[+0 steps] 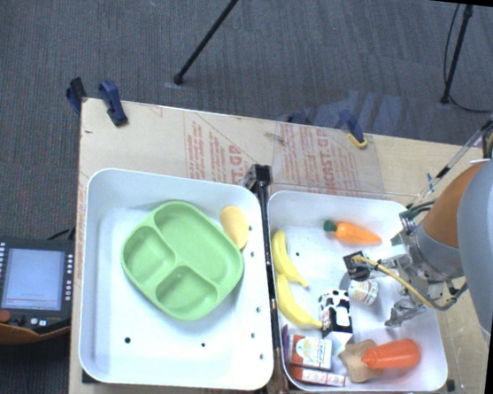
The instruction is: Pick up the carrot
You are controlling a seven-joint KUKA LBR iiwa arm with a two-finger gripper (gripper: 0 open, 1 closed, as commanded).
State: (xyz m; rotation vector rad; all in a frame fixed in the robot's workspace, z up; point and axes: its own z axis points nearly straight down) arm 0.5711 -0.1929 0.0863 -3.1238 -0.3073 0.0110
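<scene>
Hovering over the right bin's [311, 213] right half, my gripper [400, 309] sits low; how wide it stands I cannot tell. The carrot [353, 233] lies near the bin's far wall, apart from me, beyond a small white cup [362, 292].

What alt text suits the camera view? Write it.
An orange carrot lies at the back of the right bin, apart from the gripper near that bin's right wall. Two bananas share the bin; a green divided plate sits in the left bin.
</scene>
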